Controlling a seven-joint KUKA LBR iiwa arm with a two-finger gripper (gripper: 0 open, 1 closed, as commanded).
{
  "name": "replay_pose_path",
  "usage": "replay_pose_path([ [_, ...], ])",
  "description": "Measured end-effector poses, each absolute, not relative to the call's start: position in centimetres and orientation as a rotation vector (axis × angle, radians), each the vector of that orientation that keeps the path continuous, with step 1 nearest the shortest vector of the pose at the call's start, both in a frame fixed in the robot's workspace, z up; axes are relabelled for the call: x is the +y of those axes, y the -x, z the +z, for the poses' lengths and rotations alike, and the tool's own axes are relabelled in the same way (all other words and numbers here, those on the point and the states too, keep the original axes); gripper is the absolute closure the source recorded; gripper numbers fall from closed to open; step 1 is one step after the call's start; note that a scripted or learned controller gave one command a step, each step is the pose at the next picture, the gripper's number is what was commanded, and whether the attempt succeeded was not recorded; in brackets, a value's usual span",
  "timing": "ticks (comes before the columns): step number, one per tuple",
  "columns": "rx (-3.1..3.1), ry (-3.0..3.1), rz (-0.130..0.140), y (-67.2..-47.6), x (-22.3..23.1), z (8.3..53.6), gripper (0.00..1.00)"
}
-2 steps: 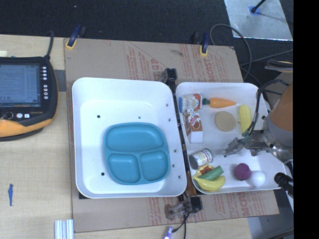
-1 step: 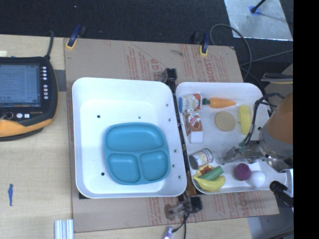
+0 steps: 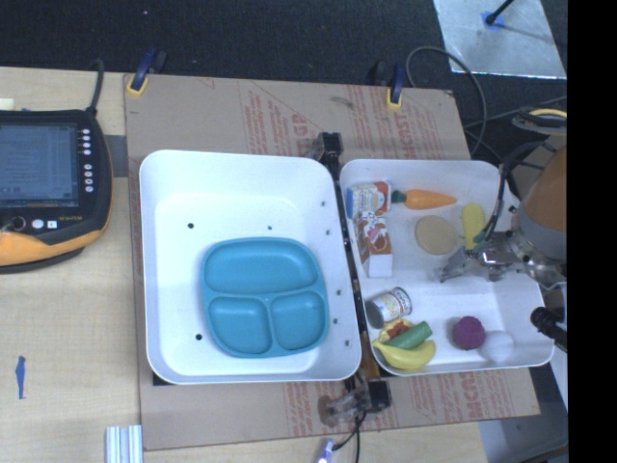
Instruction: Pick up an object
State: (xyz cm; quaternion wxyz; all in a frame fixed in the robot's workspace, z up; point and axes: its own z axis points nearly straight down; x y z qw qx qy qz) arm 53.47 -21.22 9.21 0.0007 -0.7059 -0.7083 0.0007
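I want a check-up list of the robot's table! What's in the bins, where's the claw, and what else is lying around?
Surface: cardboard sheet on the bench, bearing two white bins.
Job's things: right bin holds a carton, carrot, tan disc, yellow piece, can, banana with a green piece on it, and a purple ball.
Clutter: left bin holds a blue divided plate.
Claw: claw low over the right bin, beside the tan disc; nothing seen between its fingers.
Cables: a loop behind the right bin.
Surroundings: control tablet at left; clamps on the cardboard.
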Motion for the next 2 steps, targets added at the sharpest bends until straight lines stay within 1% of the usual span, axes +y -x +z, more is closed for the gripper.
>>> replay_pose_path([
  [1,-2.223,2.216,0.001,-59.5,-20.2,9.2,0.00],
  [2,-2.225,2.213,0.002,-59.5,-20.3,10.3,1.00],
])
